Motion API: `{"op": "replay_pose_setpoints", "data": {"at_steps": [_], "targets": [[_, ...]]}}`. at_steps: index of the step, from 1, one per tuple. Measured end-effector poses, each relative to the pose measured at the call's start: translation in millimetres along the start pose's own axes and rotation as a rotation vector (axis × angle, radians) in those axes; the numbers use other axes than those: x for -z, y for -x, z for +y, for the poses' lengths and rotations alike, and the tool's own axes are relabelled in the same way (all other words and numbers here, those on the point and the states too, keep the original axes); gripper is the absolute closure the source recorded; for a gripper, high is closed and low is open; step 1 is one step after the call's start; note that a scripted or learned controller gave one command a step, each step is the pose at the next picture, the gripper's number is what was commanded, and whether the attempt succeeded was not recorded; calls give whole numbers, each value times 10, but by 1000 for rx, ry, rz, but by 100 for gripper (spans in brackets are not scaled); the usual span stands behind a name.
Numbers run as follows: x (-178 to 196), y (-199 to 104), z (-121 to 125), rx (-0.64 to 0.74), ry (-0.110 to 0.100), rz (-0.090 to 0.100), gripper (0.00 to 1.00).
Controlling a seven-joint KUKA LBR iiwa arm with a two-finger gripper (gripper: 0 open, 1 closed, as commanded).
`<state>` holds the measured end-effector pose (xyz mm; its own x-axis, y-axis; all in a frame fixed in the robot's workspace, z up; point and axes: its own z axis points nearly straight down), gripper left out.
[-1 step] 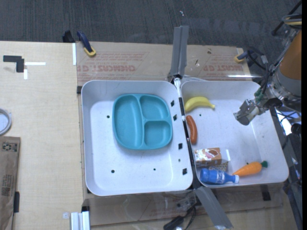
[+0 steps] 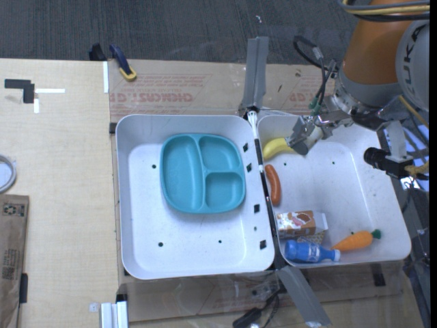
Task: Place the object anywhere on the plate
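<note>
Turquoise plastic marks the plate (image 2: 203,173), a three-compartment dish lying flat in the left bin (image 2: 136,203), a little toward that bin's far side. We see bare white floor all round it, widest along the near edge and down the left wall, so there is room above and beside the plate on every side. A raised divider (image 2: 261,183) with black clips separates this bin from the right bin (image 2: 369,183).

In the right bin the things crowd the left and near walls. A yellow banana (image 2: 274,147) lies in the far left corner, close against the divider. A red sausage (image 2: 274,183) lies just beside the divider, lengthwise along it. Nearer us a small brown carton (image 2: 298,222) sits above a blue bottle (image 2: 308,253), and an orange carrot (image 2: 355,240) rests by the near wall. The middle and right of this bin's floor are open.

We see the grey arm (image 2: 389,53) coming in from the upper right, its orange band high over the right bin's far corner. The gripper (image 2: 301,141) angles down and leftward, its tip just beside the banana's right end. We cannot tell whether the fingers are spread or closed, nor whether they touch the banana. Pale wood surface (image 2: 54,156) stretches left of the bins.
</note>
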<state>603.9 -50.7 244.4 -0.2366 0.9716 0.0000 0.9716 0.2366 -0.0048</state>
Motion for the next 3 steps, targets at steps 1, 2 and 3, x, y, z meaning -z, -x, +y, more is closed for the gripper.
{"op": "replay_pose_setpoints", "data": {"at_steps": [1,2,3], "targets": [[-572,-716,399,95,-3,1,100],[-704,-1428,571,-12,-2,-1,100],[-702,-1426,572,-12,-1,-1,0]]}}
